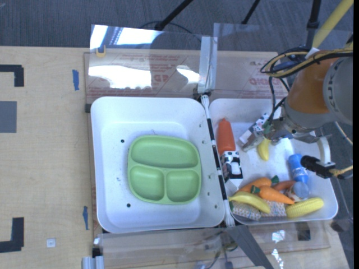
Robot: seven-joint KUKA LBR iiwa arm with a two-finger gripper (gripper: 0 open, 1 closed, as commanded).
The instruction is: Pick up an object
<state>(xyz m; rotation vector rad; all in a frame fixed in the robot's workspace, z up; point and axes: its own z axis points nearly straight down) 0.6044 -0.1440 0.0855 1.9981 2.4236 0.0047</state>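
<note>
Two white bins point(106, 150): one green tray point(164, 168), three bananas point(249, 202); hand point(263, 132) grip unclear.

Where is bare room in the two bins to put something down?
The left bin has bare floor around the green divided plate, widest along the far wall and left side. The right bin is crowded along its near wall with toy food; some bare floor lies between the orange cylinder and the end effector.

We look down at a slant from one fixed camera set fairly high above the worktop point(39, 150), taking in both white bins point(106, 167) side by side, with the arm point(322, 94) entering from our right.
</note>
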